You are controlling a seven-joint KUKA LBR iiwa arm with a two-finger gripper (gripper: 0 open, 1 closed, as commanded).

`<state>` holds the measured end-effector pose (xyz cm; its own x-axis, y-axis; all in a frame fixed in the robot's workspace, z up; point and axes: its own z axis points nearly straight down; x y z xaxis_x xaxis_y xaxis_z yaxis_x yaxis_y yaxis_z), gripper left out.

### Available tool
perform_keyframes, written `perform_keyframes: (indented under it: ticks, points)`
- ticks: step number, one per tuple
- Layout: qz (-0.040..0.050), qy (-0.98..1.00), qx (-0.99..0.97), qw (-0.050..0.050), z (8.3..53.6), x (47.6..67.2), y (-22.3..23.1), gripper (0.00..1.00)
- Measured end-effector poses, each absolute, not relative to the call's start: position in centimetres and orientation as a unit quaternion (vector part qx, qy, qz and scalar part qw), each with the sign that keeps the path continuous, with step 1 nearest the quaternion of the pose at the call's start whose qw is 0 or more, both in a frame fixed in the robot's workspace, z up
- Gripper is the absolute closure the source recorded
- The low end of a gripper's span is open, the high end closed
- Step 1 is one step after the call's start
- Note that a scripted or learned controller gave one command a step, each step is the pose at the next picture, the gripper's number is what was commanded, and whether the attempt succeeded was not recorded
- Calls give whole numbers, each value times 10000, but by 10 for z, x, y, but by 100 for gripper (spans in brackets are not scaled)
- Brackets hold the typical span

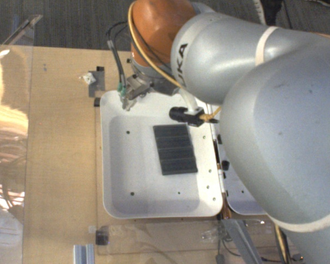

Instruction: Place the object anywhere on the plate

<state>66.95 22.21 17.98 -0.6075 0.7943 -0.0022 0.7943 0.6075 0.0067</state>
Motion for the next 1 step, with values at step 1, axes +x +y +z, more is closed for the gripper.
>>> perform_keyframes:
  ticks: [1]
  points:
    - [11, 7493, 6622, 6, 111, 656, 225, 100]
